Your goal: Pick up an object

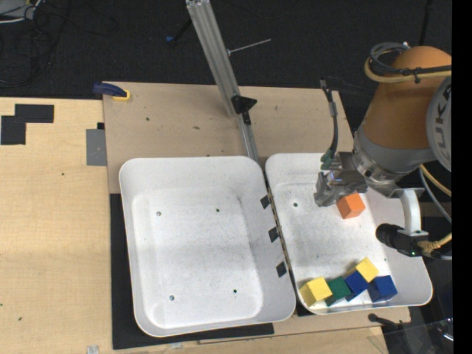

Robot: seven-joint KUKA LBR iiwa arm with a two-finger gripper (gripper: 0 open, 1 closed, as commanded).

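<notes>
Reaching from the right, tool (330,190) beside orange block (351,206).

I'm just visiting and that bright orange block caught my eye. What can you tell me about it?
The orange block is a small cube with plain, matte faces, like painted wood or foam. It sits tilted in the upper part of the right bin, right beside the gripper. Whether the gripper holds it is unclear. It lies apart from the other blocks.

Robotics lab: KUKA arm (402,116), white bins (147,198), aluminium rail (215,50).
</notes>
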